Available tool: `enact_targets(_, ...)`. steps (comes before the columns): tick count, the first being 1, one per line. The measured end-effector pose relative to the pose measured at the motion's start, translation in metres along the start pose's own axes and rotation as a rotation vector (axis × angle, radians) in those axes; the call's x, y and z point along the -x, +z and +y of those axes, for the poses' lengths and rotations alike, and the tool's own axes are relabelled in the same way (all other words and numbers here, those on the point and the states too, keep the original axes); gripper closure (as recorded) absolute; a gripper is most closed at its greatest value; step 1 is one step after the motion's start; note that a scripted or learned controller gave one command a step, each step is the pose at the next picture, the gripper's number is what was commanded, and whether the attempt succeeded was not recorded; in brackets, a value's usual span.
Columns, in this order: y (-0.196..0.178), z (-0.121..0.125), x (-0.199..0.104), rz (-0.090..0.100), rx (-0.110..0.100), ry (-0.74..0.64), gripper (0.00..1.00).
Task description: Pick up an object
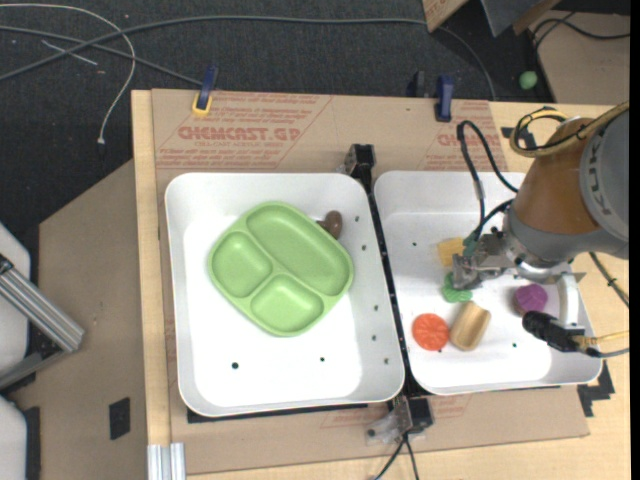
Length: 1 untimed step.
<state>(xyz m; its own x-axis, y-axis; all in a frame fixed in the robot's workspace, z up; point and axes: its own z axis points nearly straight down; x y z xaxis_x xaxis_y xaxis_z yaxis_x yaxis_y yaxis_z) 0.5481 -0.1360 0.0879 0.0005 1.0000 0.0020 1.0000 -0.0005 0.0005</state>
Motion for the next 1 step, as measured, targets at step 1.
enact_targets(1, -0.0124, 0.0013, 0.0000, 0.000, 0.004, 0.000, 1.00)
